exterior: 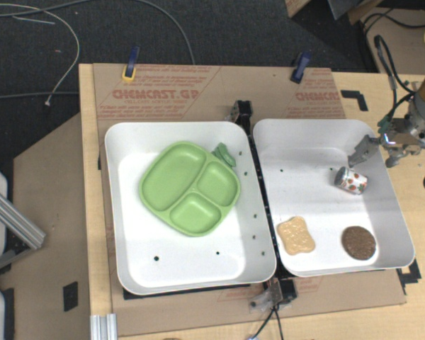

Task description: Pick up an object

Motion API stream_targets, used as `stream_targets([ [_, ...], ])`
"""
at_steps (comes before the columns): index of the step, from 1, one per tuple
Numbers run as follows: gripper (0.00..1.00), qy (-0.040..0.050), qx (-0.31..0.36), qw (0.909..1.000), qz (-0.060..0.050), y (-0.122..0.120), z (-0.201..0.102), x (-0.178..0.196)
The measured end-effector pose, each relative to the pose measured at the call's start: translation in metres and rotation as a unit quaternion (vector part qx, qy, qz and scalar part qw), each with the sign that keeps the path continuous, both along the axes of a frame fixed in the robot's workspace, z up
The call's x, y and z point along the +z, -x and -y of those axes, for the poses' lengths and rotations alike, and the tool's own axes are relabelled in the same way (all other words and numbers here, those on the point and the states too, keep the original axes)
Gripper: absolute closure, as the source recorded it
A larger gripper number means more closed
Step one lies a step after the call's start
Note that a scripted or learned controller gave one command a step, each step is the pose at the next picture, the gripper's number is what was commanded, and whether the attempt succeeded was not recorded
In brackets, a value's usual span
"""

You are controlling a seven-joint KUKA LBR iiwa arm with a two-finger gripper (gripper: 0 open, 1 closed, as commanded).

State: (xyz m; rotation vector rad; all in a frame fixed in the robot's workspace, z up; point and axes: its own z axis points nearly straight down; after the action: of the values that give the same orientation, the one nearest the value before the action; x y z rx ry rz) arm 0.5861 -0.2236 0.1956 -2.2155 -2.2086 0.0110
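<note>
Nearest the camera, at the front of the right bin (326,129), lie two flat food items: a pale tan cracker-like piece (295,234) by the bin's front left corner and a round dark brown cookie (358,241) to its right, the two well apart. Farther back in the same bin, near its right wall, a small white cup with red and green spots (351,180) lies tipped on its side. The hand (379,153) hangs just behind and to the right of that cup, at the bin's right rim; its two grey fingers (362,151) are spread wide with nothing between them, the left finger pointing down toward the cup but apart from it. The left bin (127,261) holds a light green divided plate (190,188) with three compartments, sitting a little behind the bin's middle. A small dark green object (224,154) touches the plate's far right edge; what it is cannot be told. A black clamp (241,110) sits where the two bins meet at the back. Both bins rest on a brown printed cardboard sheet (163,91) covering the tabletop, and at its far edge a blue and yellow clip (132,61) and a blue clip (301,67) pinch it. Beyond that, thin cables (71,30) trail over the dark floor.
</note>
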Motion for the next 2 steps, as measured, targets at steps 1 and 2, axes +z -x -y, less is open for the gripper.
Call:
stream_targets([
  [1,0.00,0.0019,0.002,1.0000,0.007,-0.003,-0.001,0.008],
  [2,0.00,0.0013,0.002,1.0000,0.006,-0.010,-0.007,-0.046],
])
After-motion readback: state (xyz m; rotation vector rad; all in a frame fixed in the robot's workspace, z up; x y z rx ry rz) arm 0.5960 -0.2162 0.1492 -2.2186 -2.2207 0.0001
